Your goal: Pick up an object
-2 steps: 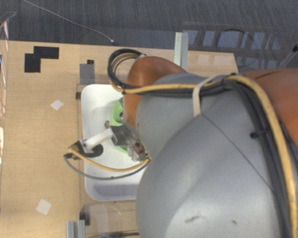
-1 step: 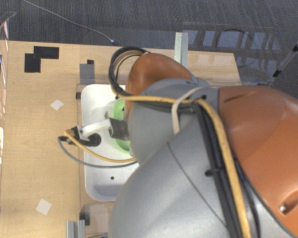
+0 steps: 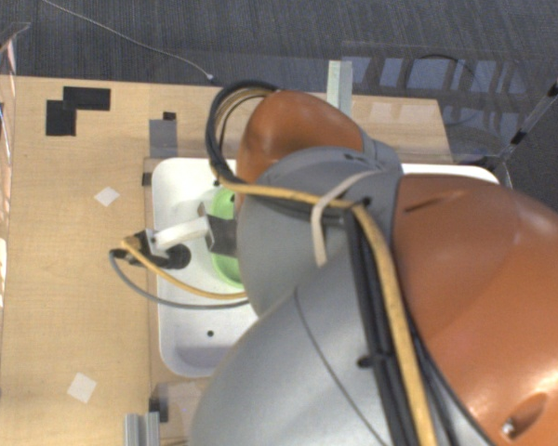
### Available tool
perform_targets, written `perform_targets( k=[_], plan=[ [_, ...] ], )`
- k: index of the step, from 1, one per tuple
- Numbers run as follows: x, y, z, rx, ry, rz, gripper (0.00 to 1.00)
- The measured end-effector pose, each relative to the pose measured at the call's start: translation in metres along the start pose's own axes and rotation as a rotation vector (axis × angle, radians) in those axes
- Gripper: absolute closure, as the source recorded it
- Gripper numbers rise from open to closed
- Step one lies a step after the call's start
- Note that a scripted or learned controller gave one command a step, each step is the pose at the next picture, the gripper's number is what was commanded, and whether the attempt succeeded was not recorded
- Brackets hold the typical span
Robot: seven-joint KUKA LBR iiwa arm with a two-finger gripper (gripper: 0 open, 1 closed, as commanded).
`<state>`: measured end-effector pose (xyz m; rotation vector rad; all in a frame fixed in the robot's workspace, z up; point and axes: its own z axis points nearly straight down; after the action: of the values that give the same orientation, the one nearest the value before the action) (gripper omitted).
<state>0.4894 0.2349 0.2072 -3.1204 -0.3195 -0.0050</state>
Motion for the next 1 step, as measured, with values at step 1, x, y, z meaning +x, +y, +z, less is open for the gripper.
perform_targets(
  k=[1],
  plan=[
    [-0.0069, 0.0216, -0.0101, -0.003, -0.005, -0.638, 1.0]
  ],
)
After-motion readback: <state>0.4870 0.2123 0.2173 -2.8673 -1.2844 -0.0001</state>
